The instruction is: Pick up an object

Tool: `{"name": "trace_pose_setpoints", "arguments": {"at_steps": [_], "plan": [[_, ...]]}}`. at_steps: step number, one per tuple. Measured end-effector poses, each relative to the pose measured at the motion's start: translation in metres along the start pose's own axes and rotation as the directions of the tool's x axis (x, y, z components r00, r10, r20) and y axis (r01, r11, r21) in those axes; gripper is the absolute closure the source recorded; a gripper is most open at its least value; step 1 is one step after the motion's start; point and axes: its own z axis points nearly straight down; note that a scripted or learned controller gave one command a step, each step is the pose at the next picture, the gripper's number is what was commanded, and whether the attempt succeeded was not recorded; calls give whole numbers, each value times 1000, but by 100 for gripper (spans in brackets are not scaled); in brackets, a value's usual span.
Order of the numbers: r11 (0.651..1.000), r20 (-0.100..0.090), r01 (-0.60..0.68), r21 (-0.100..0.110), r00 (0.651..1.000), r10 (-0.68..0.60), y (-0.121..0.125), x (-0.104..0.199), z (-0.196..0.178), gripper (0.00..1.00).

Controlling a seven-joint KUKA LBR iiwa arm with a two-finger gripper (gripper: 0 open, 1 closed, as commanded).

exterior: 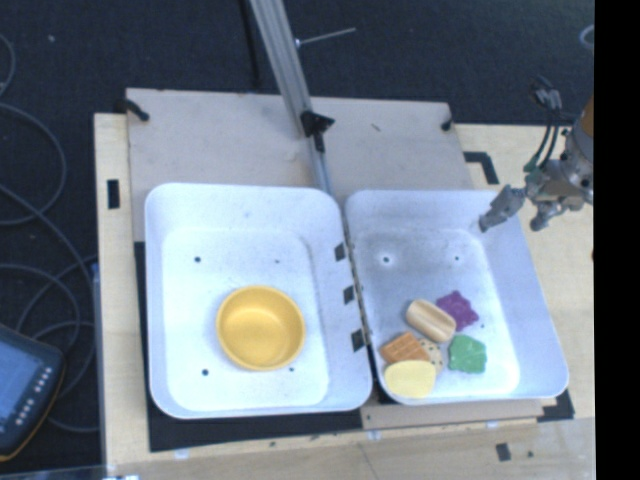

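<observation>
Near the front of the right white bin (520,268): tan bread-roll-shaped toy (431,318), purple ruffled piece (459,307), green piece (467,354), orange waffle-like block (405,347), pale yellow disc (411,378), all clustered and touching or nearly so. Left white bin (170,268) holds a yellow round bowl (261,327). Grey two-finger gripper (518,214) sits over the right bin's far right rim, fingers spread apart, nothing between them, well apart from the cluster.

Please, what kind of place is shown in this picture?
Probably a robotics lab bench set up for grasping trials. Two white bins sit side by side on a wooden board, toy food is clustered in the right one, and a gripper hangs over that bin's far corner. Loose cables lie on the dark floor.
</observation>
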Motion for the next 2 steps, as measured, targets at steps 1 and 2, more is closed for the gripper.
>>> {"name": "trace_pose_setpoints", "arguments": {"at_steps": [1, 2], "plan": [[1000, 1, 1, 1, 1000, -1, 0, 0, 0, 0], [1000, 0, -5, 7, 1000, 5, -7, -1, 61, 0]]}}
